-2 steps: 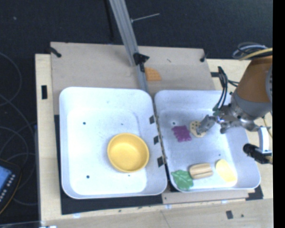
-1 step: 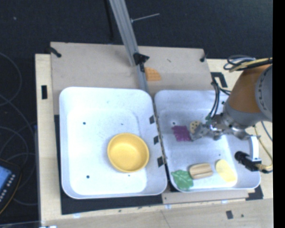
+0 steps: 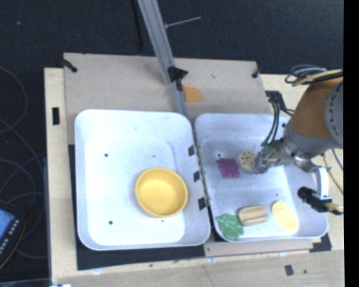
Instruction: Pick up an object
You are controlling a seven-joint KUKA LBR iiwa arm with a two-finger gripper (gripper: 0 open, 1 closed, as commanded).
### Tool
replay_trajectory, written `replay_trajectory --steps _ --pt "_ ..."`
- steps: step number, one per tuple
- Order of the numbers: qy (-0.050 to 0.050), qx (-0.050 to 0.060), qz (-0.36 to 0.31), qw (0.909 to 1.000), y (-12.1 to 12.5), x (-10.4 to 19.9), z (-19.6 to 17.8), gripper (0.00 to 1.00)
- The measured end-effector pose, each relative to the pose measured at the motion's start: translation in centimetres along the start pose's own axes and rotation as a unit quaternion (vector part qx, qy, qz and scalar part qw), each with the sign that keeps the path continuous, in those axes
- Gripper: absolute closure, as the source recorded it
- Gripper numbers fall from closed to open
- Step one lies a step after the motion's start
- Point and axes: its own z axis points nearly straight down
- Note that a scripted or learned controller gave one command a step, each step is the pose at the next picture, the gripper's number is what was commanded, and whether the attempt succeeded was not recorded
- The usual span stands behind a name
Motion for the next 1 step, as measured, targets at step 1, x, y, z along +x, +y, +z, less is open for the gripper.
replay_trajectory --steps 1 --pt "0.000 -0.002 -0.003 1.0000 0.16 -0.22 -6.50 1.00"
